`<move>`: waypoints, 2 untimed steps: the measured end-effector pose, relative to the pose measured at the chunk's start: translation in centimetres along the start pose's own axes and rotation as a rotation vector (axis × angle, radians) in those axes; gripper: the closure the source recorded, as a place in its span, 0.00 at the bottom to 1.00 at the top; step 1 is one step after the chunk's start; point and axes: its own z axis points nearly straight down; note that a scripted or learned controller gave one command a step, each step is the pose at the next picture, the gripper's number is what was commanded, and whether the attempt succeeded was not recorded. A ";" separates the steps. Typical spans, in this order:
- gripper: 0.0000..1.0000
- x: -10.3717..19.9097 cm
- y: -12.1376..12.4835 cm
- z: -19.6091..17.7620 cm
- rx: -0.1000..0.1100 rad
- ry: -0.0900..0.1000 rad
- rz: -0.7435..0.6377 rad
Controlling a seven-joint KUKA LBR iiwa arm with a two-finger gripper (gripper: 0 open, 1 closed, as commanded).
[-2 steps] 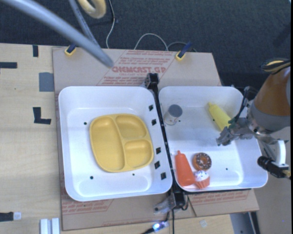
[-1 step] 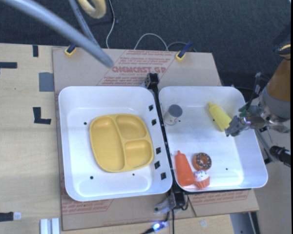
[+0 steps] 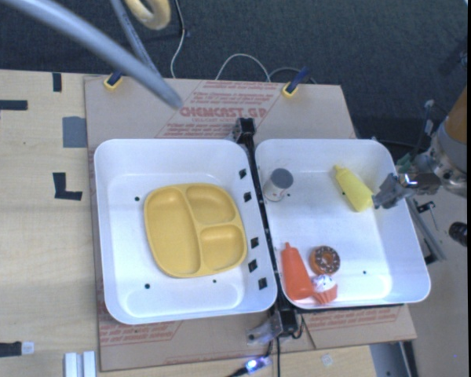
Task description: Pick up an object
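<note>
The right bin (image 3: 392,246) holds a yellow bottle-shaped toy (image 3: 352,188) near its far right side. A grey cylinder (image 3: 279,181) stands near the divider. An orange bottle (image 3: 296,272) lies at the front, touching a brown sprinkled donut (image 3: 326,260) and a small white piece (image 3: 325,287). My gripper (image 3: 392,188) hangs over the bin's right rim, just right of the yellow toy, with nothing seen in it.
The left bin (image 3: 118,210) carries a yellow divided plate (image 3: 195,228). A row of black clips (image 3: 253,210) runs between the bins. Both bins rest on a cardboard sheet (image 3: 220,104). A grey pole (image 3: 86,34) crosses the upper left.
</note>
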 end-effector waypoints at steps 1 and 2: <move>1.00 5.0 2.1 -0.5 0.004 0.003 -0.004; 1.00 10.2 3.8 1.1 0.007 0.003 -0.005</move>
